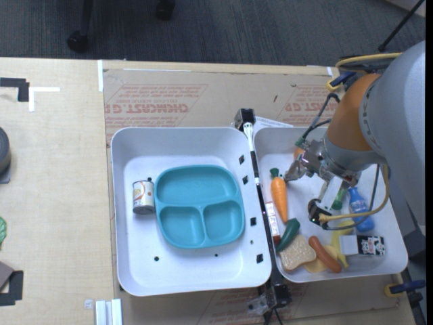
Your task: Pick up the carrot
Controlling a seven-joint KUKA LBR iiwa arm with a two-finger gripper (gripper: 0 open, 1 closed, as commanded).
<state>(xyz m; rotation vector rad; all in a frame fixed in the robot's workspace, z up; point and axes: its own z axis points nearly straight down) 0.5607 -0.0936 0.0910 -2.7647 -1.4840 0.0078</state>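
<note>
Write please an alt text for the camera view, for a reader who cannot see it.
A grey robot arm reaches from the right over the right bin, its gripper just right of an orange carrot lying there. The left bin holds a teal divided plate and a small can.

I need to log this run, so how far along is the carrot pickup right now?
Done: the arm has reached over the right bin. In hand: the gripper hovers just right of the carrot, near its green top. Left: the grasp and the lift; the carrot lies on the bin floor by the left wall, above the green pepper and bread slice.
</note>
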